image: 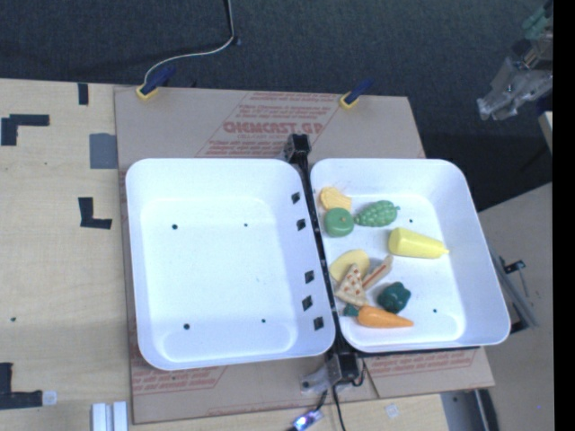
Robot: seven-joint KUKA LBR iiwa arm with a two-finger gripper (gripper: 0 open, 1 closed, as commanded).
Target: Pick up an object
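Note:
The right bin [467, 241] holds several toy foods: a green round piece [339, 223], a green bumpy piece [376, 213], a yellow corn-like piece [415, 243], a yellow banana [348, 263], a pizza slice [351, 286], a dark green piece [393, 296], an orange carrot [384, 318] and a yellow-orange piece [331, 197]. My gripper [510, 92] hangs at the top right, off the bench and well away from the bins. Nothing shows between its fingers.
The left bin [153, 241] sits beside the right one on a cardboard sheet [260, 124]. Yellow and blue clamps [154, 82] hold the sheet's far edge. A white cable [225, 25] runs across the dark floor behind.

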